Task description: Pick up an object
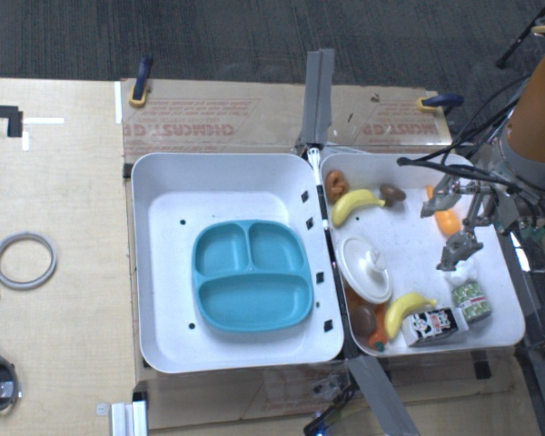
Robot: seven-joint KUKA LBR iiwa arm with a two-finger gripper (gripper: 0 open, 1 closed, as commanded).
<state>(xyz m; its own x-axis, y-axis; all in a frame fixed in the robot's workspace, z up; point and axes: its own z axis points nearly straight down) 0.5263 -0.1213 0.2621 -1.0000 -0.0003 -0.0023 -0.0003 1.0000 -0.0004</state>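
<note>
Tool over the right bin, nothing chosen yet.

Nearest the camera lie a small milk carton [433, 324] and a banana [403, 312] (light, stiff, likely toys), best pinched across their narrow sides; the bin's front wall [436, 348] crowds them. Farther back the tool [461, 234] hangs spread and unladen beside an orange piece [447, 222], open floor between.

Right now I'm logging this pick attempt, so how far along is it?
Early. Done: the gripper has reached into the right bin, near its right side. In hand: nothing visibly between its fingers; it hangs beside the orange object. Left: grasp and lift one item. Both bananas, the white lid, the small carton and the green can lie on the bin floor.
</note>
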